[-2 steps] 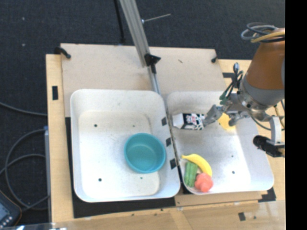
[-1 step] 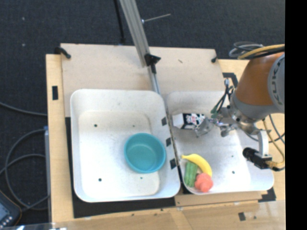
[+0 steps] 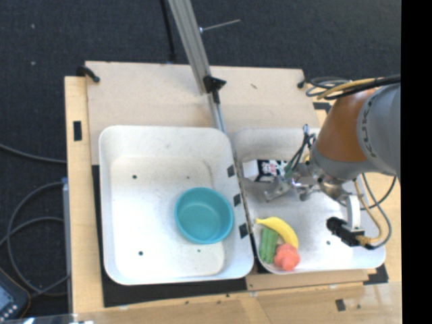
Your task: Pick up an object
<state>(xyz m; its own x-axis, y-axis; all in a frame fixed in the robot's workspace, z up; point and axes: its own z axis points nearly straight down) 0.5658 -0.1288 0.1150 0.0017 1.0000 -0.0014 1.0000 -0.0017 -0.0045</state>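
Two white bins [image 3: 121, 174] on a wooden bench [image 3: 148, 90], dark carpet [image 3: 67, 19] around

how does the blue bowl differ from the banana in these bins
The blue bowl is round, open-topped and teal; the banana is a curved yellow piece. The bowl looks much larger than the banana. The bowl sits alone in the left bin, apart from other items, while the banana lies in the right bin, against a green item and a red one. Both rest on a bin floor near the divider, away from the gripper.
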